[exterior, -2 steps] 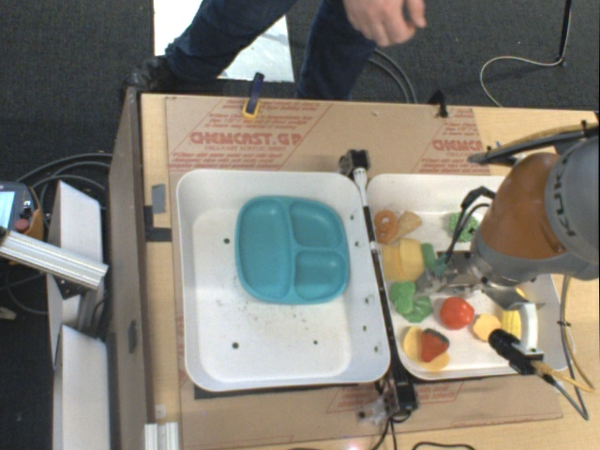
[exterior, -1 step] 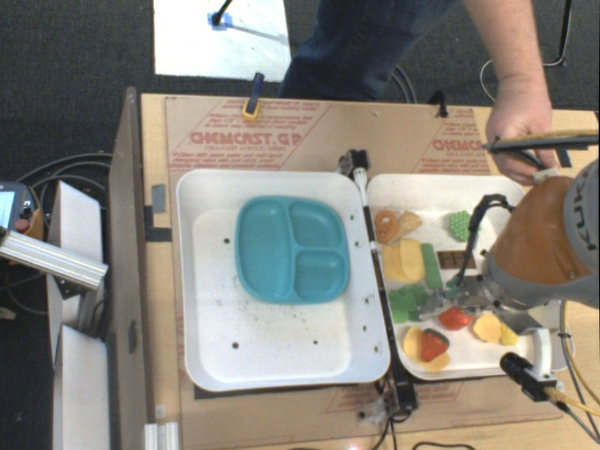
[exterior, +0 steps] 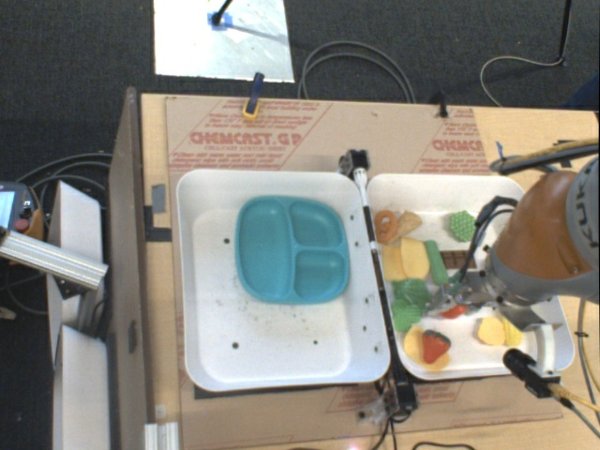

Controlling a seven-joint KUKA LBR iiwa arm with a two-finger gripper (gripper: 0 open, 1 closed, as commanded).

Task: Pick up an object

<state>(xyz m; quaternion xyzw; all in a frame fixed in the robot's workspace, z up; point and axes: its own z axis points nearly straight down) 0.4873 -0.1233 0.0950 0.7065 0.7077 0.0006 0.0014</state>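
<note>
Reaching low into the right bin among toy food | gripper beside green pieces and a small red piece; finger state cannot tell | strawberry, yellow pieces lie loose | teal divided plate in left bin | judged: nothing lifted, grasp and raise remain

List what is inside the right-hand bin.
In the right bin lie toy foods: a strawberry, yellow pieces, green pieces and a pretzel-like piece. The arm covers its right part.
</note>
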